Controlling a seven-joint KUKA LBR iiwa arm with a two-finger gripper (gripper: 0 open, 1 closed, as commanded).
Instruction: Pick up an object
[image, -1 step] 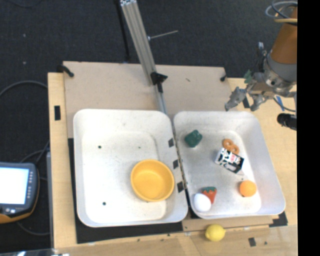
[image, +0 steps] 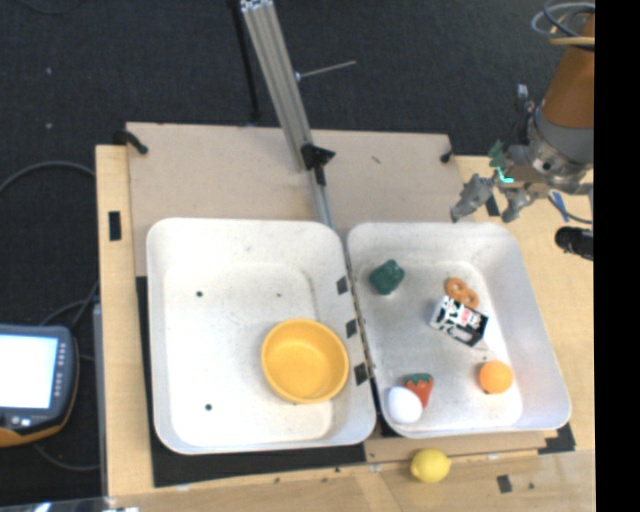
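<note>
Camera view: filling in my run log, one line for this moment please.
gripper: above right bin's far edge, holding nothing | yellow bowl: left bin | lemon: on bench

Left bin (image: 180, 300): open floor throughout except the yellow bowl (image: 305, 360) near its front right corner. Right bin (image: 530, 300): green block (image: 386, 277), pretzel (image: 461, 291), black-and-white carton (image: 460, 320), orange ball (image: 495, 377), white egg (image: 404, 405) and red piece (image: 422, 388) scattered; centre floor free. Slanted metal post (image: 285, 95) stands behind the bins' junction.
</note>
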